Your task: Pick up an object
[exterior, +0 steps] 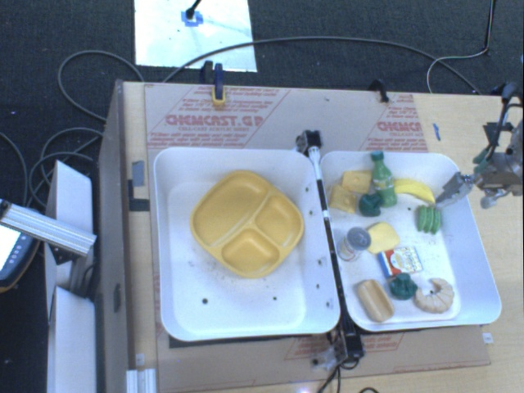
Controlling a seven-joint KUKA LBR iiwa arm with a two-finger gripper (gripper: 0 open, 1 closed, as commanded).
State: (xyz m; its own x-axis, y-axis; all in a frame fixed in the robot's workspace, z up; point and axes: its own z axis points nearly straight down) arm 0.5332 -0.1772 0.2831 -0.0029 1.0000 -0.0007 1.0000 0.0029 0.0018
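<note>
While the gripper (453, 188) hangs over the right edge of the right bin (483, 278), whether it is apart or closed cannot be told, and nothing shows between its tips. Just left of it, near the bin's far right corner, lie a green pepper (427, 219) and a banana (412, 190). A green bottle (381, 178) stands toward the far edge. At the near edge rest a bread roll (374, 300), a small green toy (401, 286) and a shrimp (434, 295), well apart from the gripper. The left bin (184, 313) carries a yellow divided plate (247, 223) at its middle.
</note>
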